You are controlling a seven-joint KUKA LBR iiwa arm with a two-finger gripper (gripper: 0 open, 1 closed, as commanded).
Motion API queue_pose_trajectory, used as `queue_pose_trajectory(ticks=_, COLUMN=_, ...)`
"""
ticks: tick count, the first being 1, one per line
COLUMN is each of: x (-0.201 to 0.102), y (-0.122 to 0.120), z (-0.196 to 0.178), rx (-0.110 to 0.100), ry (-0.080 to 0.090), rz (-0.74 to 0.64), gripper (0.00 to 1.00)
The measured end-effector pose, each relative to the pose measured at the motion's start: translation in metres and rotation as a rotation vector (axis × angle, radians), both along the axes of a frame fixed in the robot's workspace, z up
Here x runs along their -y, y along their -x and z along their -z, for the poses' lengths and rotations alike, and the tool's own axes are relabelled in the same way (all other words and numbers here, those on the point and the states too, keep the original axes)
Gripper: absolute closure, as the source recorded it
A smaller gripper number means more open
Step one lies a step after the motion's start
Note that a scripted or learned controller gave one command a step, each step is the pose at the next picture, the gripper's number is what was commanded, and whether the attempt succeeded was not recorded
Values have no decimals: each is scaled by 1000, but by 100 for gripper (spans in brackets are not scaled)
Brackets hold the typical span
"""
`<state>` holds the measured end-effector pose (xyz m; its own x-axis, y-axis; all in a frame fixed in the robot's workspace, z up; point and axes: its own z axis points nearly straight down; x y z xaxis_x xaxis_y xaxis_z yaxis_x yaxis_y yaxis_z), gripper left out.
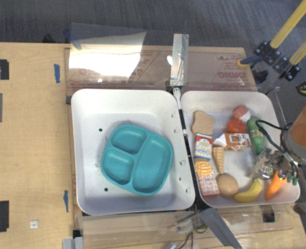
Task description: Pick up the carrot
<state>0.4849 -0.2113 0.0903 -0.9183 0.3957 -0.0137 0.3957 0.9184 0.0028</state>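
Pale plywood is making up the worktop [28, 154], with black tape marks and blue tape tabs on it, and dark grey carpet is showing beyond its far edge. Two shallow white bins are sitting side by side. A glossy teal tray [137, 158] with three rounded compartments is lying in the left bin [85, 113]. Toy food is lying in the right bin [264, 100]: a tan bread slice [203, 122], a knobbly yellow corn cob [201, 168], a smooth brown potato [227, 184], a curved banana [250, 190]. The carrot [273, 186], smooth, orange and tapered, is lying right of the banana, by the near right corner. The metal gripper [273, 166] is hanging just above the carrot; how its fingers stand I cannot tell.
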Motion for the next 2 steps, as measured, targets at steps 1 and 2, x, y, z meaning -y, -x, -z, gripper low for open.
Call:
queue_pose_trajectory(ticks=1, x=8, y=0, z=0, rx=-2, ry=-9, rz=182, gripper=100)
queue_pose_trajectory(ticks=2, x=8, y=0, z=0, rx=-2, ry=-9, rz=193, gripper=100)
